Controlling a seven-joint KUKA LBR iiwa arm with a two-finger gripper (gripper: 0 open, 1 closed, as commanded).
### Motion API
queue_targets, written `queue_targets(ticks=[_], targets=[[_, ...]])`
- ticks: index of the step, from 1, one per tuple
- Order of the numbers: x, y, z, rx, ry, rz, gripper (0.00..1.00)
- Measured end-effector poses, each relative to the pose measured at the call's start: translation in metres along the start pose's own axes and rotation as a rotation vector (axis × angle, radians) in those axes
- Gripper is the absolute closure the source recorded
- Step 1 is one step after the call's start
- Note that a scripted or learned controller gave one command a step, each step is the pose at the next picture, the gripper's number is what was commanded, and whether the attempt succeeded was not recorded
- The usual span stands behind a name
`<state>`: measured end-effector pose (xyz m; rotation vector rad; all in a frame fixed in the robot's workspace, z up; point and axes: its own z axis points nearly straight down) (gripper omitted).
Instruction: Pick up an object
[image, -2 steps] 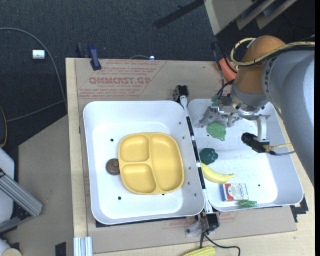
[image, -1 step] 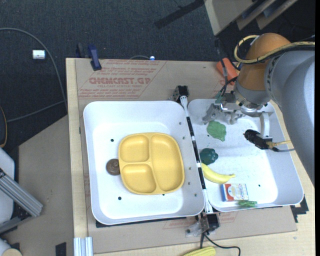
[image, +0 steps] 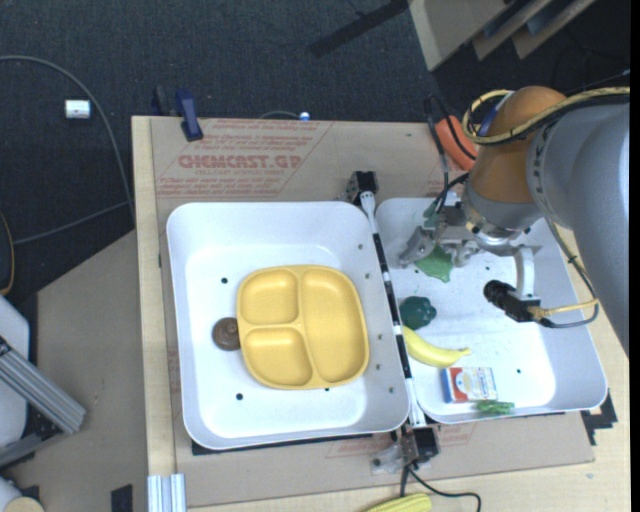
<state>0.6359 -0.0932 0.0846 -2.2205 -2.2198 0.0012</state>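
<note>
Hand (image: 437, 250) is down on a light green piece (image: 436, 266) at the right bin's (image: 575, 385) upper left; can't tell its state. Being near the wall, it could easily slip free.

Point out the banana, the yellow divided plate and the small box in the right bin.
banana (image: 432, 349): camera view, middle of its curved body.
yellow divided plate (image: 302, 327): camera view, central ridge between compartments.
small box (image: 469, 383): camera view, its printed top face.
</note>
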Motion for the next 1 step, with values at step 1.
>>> queue_targets(ticks=[1], targets=[[-0.0296,0.0310,-0.0006,-0.004,-0.002,0.000,0.00]])
